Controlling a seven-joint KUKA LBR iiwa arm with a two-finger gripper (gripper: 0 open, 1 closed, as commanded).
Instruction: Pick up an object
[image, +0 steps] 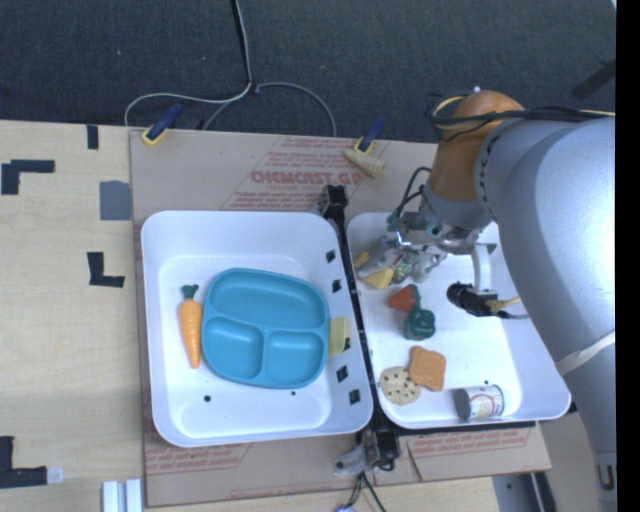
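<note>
- Left of the divider (345, 290), a smooth blue sectioned plate (265, 328) sits with a ridged toy carrot (190, 325) on its far side.
- Right of the divider lie a pale yellow wedge (377, 277), a red piece (402, 297), a green pepper (420, 323), toast (428, 367), a speckled cookie (399, 385) and a can (480, 402).
- The gripper (412, 250) hovers over the wedge; clutter hides whether its jaws are open or closed.

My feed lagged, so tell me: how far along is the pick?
Done: the hand is down in the right bin, by the yellow piece. In hand: nothing visibly gripped. Left: grasp and lift; the cookie, toast and can lie untouched.
</note>
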